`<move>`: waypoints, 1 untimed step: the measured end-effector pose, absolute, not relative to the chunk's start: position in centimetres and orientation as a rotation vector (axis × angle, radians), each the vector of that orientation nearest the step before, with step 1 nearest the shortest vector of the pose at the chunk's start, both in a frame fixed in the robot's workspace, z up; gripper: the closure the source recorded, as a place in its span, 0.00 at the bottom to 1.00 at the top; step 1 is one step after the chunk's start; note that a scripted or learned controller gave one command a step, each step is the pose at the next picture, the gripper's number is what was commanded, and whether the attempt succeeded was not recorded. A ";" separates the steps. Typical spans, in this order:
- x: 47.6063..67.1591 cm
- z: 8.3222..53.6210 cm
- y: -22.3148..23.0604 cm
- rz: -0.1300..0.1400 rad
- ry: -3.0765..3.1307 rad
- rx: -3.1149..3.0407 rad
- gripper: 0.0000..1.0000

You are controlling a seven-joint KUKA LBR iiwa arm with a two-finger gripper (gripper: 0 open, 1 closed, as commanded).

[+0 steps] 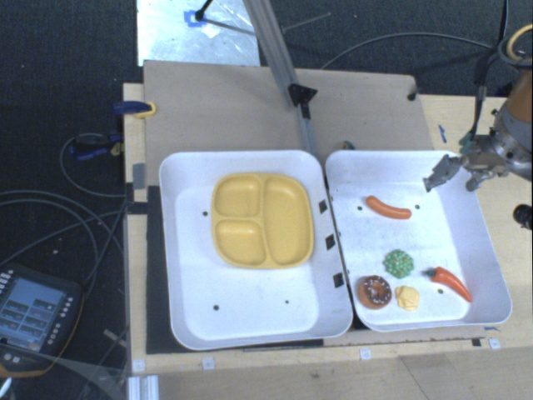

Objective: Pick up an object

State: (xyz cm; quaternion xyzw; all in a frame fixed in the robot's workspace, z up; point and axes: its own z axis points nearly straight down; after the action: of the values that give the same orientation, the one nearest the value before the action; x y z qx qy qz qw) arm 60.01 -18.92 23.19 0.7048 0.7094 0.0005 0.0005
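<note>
Nearest the camera, along the front of the right bin (483, 223), sit a chocolate donut (375, 292), a pale yellow piece (407, 297) and a carrot (450, 282), all well below the jaws. Green peas (398, 263) lie just above the donut. Closer to the gripper (455, 175), down and to its left, rests a sausage (388, 208) (untouched, apart from both fingers). Jaws stand spread, with nothing between them, over the bin's far right corner. Far left of them, a yellow divided plate (262, 221) occupies the left bin (187, 223).
</note>
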 end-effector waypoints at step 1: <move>60.0 23.2 -18.9 0.001 2.228 2.213 0.00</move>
State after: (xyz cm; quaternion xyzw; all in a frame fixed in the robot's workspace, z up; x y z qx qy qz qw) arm 60.01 -18.92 23.20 0.7046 0.7096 0.0003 0.0006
